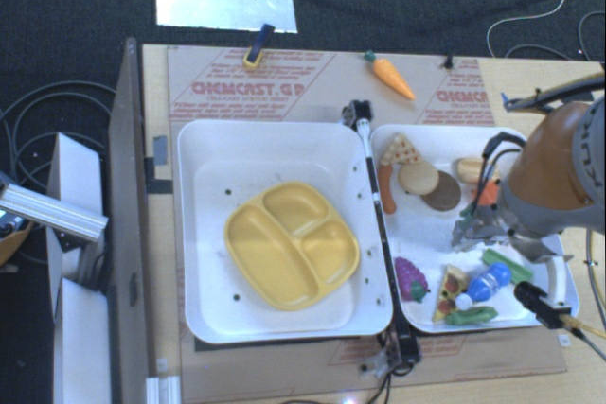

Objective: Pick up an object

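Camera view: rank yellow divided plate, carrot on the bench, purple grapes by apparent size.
1. yellow divided plate, largest by far
2. carrot
3. purple grapes
The carrot and grapes look close; the carrot only looks slightly longer.

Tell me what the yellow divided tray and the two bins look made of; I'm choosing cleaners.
Yellow divided tray: likely molded plastic, matte, with smooth rounded compartments. Left bin and right bin: probably white plastic, slightly glossy, with thin rounded rims.

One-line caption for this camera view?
Arm's gripper low in the right bin among toy food; yellow tray in the left bin.
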### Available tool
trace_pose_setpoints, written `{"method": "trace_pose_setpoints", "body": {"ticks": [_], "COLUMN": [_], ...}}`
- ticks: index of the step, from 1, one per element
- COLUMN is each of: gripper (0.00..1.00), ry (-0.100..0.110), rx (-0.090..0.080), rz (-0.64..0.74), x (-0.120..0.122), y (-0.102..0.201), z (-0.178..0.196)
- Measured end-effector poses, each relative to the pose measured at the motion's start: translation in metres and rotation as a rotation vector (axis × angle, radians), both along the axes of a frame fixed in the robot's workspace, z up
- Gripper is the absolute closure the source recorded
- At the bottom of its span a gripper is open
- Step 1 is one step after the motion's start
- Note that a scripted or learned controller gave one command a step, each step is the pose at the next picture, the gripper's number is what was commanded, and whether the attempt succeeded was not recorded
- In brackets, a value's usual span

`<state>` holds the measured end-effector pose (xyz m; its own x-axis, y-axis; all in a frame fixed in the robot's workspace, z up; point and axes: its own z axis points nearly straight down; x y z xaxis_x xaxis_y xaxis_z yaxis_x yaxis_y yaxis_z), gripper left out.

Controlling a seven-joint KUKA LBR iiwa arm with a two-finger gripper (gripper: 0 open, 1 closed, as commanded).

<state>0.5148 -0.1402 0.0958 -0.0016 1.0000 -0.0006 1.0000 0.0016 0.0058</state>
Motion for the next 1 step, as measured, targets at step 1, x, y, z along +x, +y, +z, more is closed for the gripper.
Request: {"method": "trace_pose_setpoints", "body": {"ticks": [1], "gripper": [1.0], "ry": [-0.017], "rx": [-0.01], "rz": [0.002], "x": [0.0544], "y": [-0.0531], "z": [0.1673]}}
